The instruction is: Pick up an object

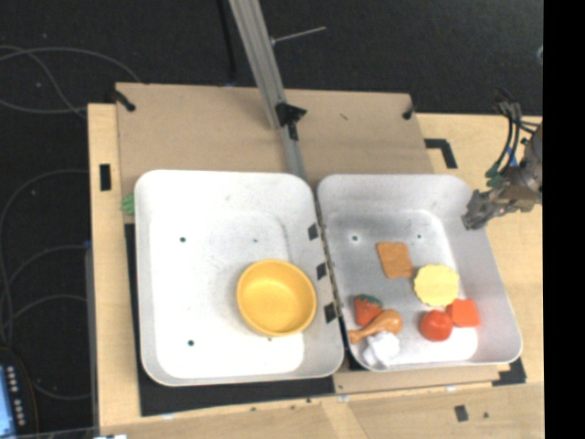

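Note:
The right bin (pixel 366 199) holds several small toy foods: a flat tan cracker (pixel 395 259), a pale yellow disc (pixel 436 284), a red ball (pixel 435 326), an orange-red block (pixel 464 313), a red strawberry-like piece (pixel 367 309), a tan drumstick (pixel 378 324) and a white crumpled piece (pixel 383 347). A yellow bowl (pixel 275 297) sits in the left bin (pixel 183 208). My gripper (pixel 477 211) hangs at the right bin's upper right rim, well above and right of the foods, with nothing seen in it.
A grey metal rail (pixel 260 62) slants down from the top to the gap between the bins. Cables (pixel 507 144) hang by the arm at the right edge. Bare bin floor lies left of the bowl.

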Robot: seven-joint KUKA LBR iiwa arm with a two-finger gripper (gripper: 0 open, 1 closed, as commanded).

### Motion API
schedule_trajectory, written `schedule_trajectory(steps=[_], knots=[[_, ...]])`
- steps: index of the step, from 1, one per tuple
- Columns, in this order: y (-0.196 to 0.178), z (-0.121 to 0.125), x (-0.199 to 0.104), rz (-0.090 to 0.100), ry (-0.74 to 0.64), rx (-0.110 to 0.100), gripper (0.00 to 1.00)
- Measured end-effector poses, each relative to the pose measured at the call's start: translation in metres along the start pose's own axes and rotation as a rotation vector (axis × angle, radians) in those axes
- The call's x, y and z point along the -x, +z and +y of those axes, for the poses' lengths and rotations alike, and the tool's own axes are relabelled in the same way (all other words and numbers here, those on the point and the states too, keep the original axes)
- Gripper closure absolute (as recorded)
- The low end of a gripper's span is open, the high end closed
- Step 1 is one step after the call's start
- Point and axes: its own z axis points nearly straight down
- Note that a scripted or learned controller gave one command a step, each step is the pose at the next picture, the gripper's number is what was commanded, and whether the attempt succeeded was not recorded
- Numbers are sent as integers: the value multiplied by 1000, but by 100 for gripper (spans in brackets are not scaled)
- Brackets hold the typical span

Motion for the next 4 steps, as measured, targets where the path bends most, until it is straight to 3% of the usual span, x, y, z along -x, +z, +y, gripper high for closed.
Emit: schedule_trajectory(steps=[1,4], knots=[[0,19,-52,2,-6,-2,100],[11,37,-194,2,-1,-5,100]])
